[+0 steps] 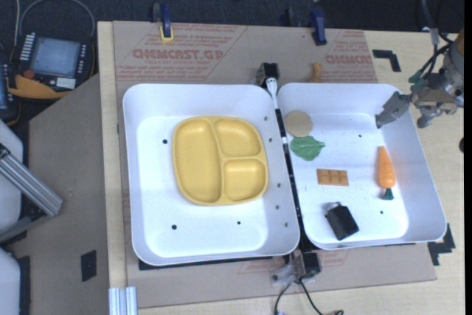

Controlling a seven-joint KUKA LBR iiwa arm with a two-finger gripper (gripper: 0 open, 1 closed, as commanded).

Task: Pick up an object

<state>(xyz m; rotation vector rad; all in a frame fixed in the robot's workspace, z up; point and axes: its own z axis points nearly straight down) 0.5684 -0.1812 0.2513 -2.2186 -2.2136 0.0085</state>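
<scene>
Although five small things lie loose in the right bin (pixel 413 232), none sits between the fingers, so any of them could be the pick. Nearest the camera, at about six o'clock in that bin, lies one black block (pixel 341 221), tilted; it looks rigid and light, and I judge its two long flat sides the best place to pinch. Above it, near the bin's centre, is one flat orange waffle piece (pixel 332 176), thin and probably hard to get fingers under. At three o'clock lies one toy carrot (pixel 386 169), lengthwise, with a green tip at its near end; it seems smooth, stiff plastic that may slip, so a grip across its thick middle looks soundest. Toward ten o'clock sit one green leaf (pixel 307 147), likely soft and floppy, and just beyond it one tan disc (pixel 299 122), flat and low.

The left bin (pixel 140 181) holds one yellow divided plate (pixel 220 159) with three compartments, too broad for the fingers.

Farthest back, at the right bin's two o'clock corner, the gripper (pixel 404 113) hangs over the rim, jaws spread apart and holding nothing.
</scene>
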